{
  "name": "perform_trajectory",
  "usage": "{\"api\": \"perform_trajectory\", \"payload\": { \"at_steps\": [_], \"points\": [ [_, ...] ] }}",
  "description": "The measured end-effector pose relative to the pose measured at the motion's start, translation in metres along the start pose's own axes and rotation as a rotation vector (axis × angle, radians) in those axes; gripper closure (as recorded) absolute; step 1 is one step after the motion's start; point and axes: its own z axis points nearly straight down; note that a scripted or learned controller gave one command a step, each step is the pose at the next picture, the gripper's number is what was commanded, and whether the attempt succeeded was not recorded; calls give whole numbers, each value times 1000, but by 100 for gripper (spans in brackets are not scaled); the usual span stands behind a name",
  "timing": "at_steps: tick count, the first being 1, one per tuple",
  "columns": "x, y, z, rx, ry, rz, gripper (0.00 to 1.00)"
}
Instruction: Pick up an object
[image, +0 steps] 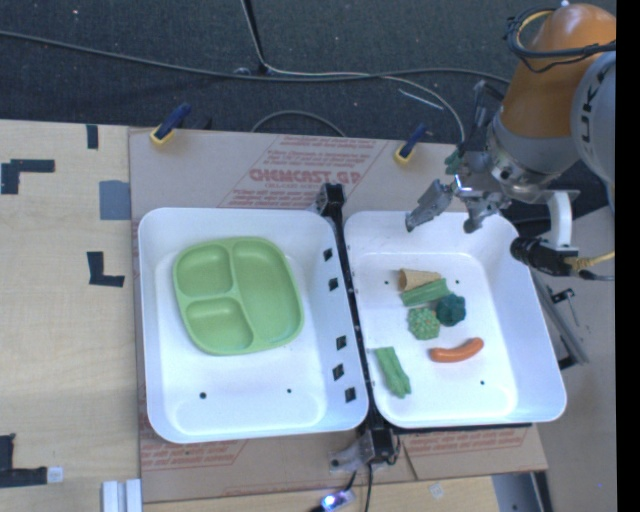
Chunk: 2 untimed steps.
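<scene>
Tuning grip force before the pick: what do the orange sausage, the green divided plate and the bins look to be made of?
Orange sausage: probably moulded plastic toy food; smooth, evenly coloured, slightly glossy.
Green divided plate: looks like hard plastic; uniform colour, rounded moulded ridges, soft sheen.
Bins: seemingly thin white plastic, with smooth matte walls and rounded corners. The picture cannot settle how stiff any of them is.

green divided plate (238, 296), yellow clamps (170, 124)

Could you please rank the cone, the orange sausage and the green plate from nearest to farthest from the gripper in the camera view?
From the gripper:
1. Cone, near the top of the right bin.
2. Orange sausage, lower in the right bin.
3. Green plate, in the left bin.
</scene>
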Motion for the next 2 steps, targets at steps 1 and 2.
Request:
{"api": "perform_trajectory", "payload": {
  "at_steps": [1, 2],
  "points": [
    [-8, 1, 48, 4, 0, 1, 0],
    [-3, -4, 93, 5, 0, 0, 0]
  ]
}}
